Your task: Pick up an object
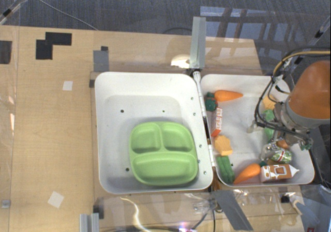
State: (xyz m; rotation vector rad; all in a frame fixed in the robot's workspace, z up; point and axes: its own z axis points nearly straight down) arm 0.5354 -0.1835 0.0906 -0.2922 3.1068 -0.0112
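The right bin (243, 114) holds several toy foods: a carrot (227, 95) at the back, a small red-and-white packet (218, 119), a yellow-orange piece (223, 145), a green piece (225, 166), a second carrot (247, 172) and a small carton (278, 172) at the front. The arm's orange band (310, 94) hangs over the bin's right side. Beneath it the gripper (276, 145) reaches down among a green item (269, 132) and a crumpled shiny item (275, 154) near the carton.
The left bin (111, 122) carries a green divided plate (163, 152). A metal post (197, 42) stands behind the gap between the bins. Black cables (292, 60) loop above the arm at the right. Bare wooden bench (46, 138) lies to the left.
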